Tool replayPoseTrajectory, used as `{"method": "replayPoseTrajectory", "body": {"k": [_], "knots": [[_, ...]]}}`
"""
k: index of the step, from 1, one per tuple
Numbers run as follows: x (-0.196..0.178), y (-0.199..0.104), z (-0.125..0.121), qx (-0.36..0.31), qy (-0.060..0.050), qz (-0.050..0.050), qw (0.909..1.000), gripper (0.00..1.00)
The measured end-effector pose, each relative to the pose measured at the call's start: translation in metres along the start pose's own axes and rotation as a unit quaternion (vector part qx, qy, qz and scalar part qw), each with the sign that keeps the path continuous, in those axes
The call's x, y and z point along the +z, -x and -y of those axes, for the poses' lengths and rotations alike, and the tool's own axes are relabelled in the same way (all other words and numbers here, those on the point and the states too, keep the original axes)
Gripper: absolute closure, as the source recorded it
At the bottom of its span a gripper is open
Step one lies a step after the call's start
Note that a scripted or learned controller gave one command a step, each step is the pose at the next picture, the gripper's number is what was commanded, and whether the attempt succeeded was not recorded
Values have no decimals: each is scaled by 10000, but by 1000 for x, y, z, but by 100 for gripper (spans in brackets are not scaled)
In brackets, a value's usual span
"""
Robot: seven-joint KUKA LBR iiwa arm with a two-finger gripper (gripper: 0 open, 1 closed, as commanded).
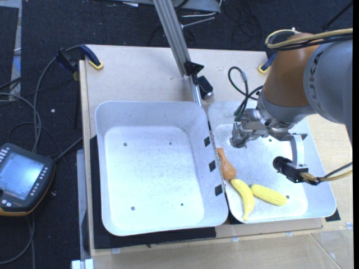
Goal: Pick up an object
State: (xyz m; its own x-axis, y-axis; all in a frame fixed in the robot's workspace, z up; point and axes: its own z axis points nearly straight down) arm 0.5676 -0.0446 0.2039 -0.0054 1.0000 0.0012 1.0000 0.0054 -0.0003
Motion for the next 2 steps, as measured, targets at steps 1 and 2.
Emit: {"method": "replayPoseTrajectory", "body": {"k": [1, 2], "knots": [[-4, -54, -7, 0, 2, 0, 10000, 100], [-12, -97, -5, 6, 3, 1, 10000, 100]]}}
